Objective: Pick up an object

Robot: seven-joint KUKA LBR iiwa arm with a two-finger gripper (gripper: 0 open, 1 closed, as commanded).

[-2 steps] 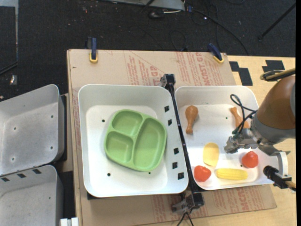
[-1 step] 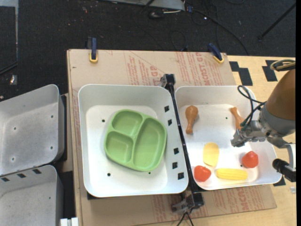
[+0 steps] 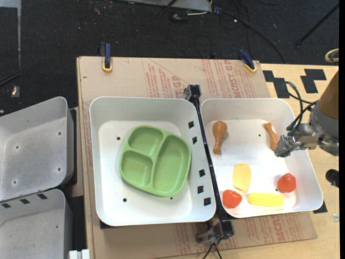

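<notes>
Two white bins (image 3: 102,144), one green plate (image 3: 155,159), two drumsticks (image 3: 218,135), two tomatoes (image 3: 286,183)

We see a brown cardboard-covered counter (image 3: 140,72) carrying two shallow white plastic bins side by side. The left bin (image 3: 102,144) holds a light green three-compartment plastic plate (image 3: 155,159). Small clamps (image 3: 107,57) grip the counter's far edge. Beside the counter, at left, lie spare white trays (image 3: 32,144). Cables (image 3: 237,20) trail across the dark floor (image 3: 48,31) beyond.

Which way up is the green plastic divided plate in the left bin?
Right way up. The green plastic divided plate lies flat on the left white bin's floor, its three empty compartments facing upward.
</notes>
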